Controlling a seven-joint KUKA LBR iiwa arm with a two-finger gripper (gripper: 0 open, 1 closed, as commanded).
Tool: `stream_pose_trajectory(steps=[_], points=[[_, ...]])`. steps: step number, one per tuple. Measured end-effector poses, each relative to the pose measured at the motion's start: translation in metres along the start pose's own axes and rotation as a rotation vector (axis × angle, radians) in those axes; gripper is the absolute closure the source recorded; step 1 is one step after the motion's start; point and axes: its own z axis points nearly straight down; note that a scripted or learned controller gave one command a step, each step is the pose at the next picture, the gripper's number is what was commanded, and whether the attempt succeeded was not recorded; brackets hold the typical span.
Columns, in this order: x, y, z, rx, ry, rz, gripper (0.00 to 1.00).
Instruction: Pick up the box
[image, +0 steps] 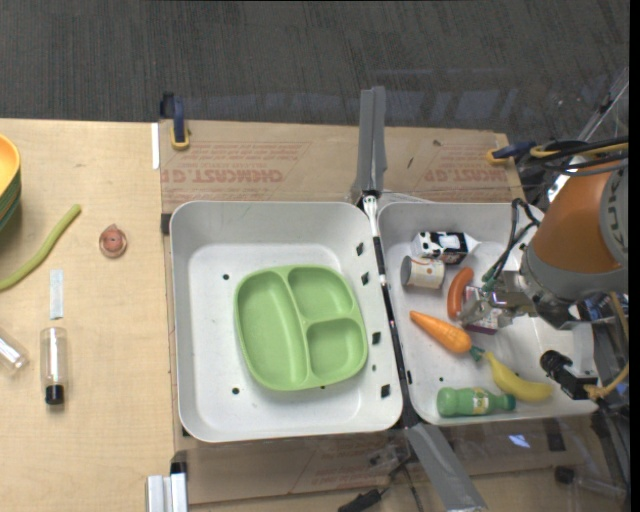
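From my station I count two white bins: the left bin (190, 330) holding one green divided plate (300, 326) with three compartments, and the right bin (425, 385) holding the loose items. In the right bin I log one box (443, 243), black and white with a cow-like pattern, lying near the far wall; one small cup-like container (424, 273), tan and white, on its side just in front of the box; one carrot (441, 332) lying at a slant near the middle; one red-orange pepper-like piece (459, 291) between the container and the arm; one banana (517, 381) and one green bottle (475, 402) on its side along the near wall, the two almost touching. One gripper (483, 310) hangs low over the middle of the right bin, just beside the carrot's leafy end and the red piece, well short of the box; whether its fingers are spread or closed I cannot tell. The container and the red piece lie between the gripper and the box. On the bench left of the bins I count one green bean-like strip (42, 250), one small pink round object (113, 241), and two or three small tubes (53, 365).
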Motion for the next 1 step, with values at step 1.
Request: stream_pose_trajectory(steps=[1], points=[[0.0382,-0.0078,-0.1536,-0.001,-0.002,0.19,1.0]])
